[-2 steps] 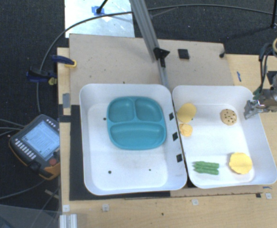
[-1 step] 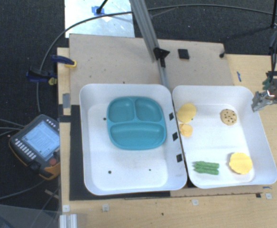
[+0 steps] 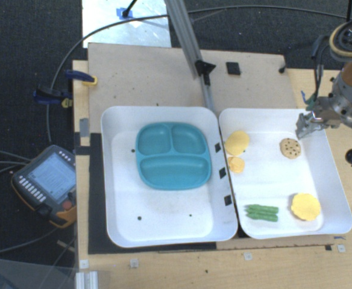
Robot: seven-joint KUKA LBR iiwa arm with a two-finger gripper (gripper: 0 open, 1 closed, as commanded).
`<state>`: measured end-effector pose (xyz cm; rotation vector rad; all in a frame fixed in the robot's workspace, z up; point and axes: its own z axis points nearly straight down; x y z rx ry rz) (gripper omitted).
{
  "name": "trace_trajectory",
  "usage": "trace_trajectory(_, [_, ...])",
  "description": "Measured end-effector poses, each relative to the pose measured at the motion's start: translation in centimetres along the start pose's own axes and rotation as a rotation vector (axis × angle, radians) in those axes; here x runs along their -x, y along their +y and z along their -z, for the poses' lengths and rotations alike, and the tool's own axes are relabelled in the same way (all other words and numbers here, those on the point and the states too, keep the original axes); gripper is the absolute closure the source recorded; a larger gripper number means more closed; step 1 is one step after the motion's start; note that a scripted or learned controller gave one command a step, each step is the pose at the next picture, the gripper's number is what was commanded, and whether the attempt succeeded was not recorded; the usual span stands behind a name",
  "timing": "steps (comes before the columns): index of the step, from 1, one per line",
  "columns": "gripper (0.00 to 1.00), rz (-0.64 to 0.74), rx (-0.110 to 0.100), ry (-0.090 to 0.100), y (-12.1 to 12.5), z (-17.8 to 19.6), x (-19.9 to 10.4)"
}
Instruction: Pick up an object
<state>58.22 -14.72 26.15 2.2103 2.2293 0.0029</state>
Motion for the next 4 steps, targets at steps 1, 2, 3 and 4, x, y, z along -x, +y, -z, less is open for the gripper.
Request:
trace_trajectory(1, [1.00, 0.001, -0.001, 0.001, -0.4, 0.1, -5.7])
trace_trajectory(2, [1.00, 0.002, -0.001, 0.002, 0.1, 0.5, -11.3])
trace_trajectory(3, [1.00, -0.002, -0.001, 0.000, 0.6, -1.1, -16.7])
trace_trajectory(4, [1.00, -0.002, -0.002, 0.001, 0.4, -2.7, -21.9])
